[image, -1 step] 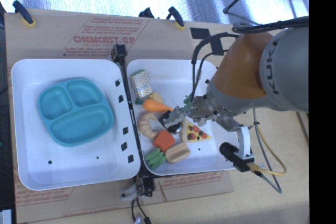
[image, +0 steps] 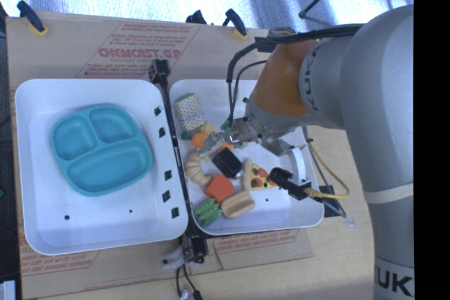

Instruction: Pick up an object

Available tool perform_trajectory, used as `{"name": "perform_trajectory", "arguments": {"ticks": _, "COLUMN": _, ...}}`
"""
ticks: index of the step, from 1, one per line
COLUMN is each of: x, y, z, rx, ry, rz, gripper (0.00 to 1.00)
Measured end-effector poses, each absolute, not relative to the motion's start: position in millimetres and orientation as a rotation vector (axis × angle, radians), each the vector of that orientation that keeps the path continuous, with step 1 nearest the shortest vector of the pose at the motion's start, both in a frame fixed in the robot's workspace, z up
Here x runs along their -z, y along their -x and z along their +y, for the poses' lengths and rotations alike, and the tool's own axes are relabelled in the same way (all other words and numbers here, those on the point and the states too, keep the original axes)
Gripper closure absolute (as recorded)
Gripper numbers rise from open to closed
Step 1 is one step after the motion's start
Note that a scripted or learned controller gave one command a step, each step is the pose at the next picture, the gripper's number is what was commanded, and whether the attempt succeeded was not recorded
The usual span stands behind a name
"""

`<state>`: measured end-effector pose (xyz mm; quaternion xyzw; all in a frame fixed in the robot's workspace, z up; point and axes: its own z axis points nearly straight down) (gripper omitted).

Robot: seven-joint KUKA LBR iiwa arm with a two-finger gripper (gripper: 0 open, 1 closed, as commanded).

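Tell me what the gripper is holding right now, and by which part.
Cannot be told. The gripper is down among the toys in the right bin, just above a black block, but the wrist hides whether anything sits between its fingers.

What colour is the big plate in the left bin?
Light blue, a plate with three compartments, seen clearly in the camera view.

black block (image: 227, 162) | lies flat, tilted | centre of right bin, lower middle of frame, among toy foods

Single fixed overhead camera, slanted down, seemingly mid-range, over both bins (image: 42, 235)
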<state>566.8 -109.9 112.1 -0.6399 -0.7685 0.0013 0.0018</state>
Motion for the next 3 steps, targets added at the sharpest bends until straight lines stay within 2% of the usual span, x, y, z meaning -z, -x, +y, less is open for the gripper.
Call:
{"name": "perform_trajectory", "arguments": {"ticks": 1, "x": -91, "y": -600.3, "z": -101, "rx": -0.003, "ry": 2.145, "rz": -2.292, "gripper": 0.0}}
{"name": "perform_trajectory", "arguments": {"ticks": 2, "x": -102, "y": -600.5, "z": -101, "rx": -0.006, "ry": 2.14, "rz": -2.296, "gripper": 1.0}}
{"name": "perform_trajectory", "arguments": {"ticks": 3, "x": -203, "y": -592.9, "z": -72, "rx": -0.004, "ry": 2.302, "rz": -2.136, "gripper": 1.0}}
